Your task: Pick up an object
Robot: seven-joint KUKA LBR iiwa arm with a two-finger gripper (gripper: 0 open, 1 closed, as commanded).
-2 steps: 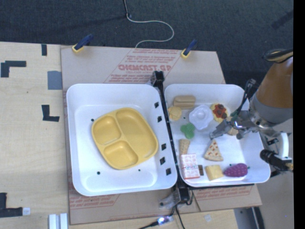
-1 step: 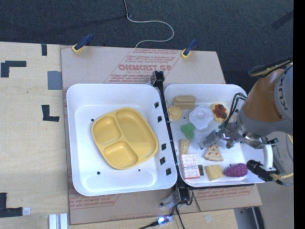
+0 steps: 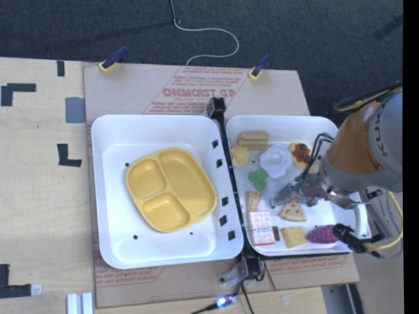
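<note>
Hovering gripper (image 3: 288, 192), state unclear; two bins (image 3: 105, 175); one yellow tray (image 3: 171, 188).

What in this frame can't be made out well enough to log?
- Gripper: camera view, too small and dark to read its grip.
- Red-and-yellow item: partly hidden by the arm's cable.
- Right bin: its right side is covered by the arm.
- Purple item: too blurred to identify.

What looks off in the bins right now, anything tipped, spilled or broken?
Nothing stands out. The yellow divided plate lies flat, turned at an angle, in the left bin. Small toy food pieces lie loose across the right bin, where the gripper sits low among them.
</note>
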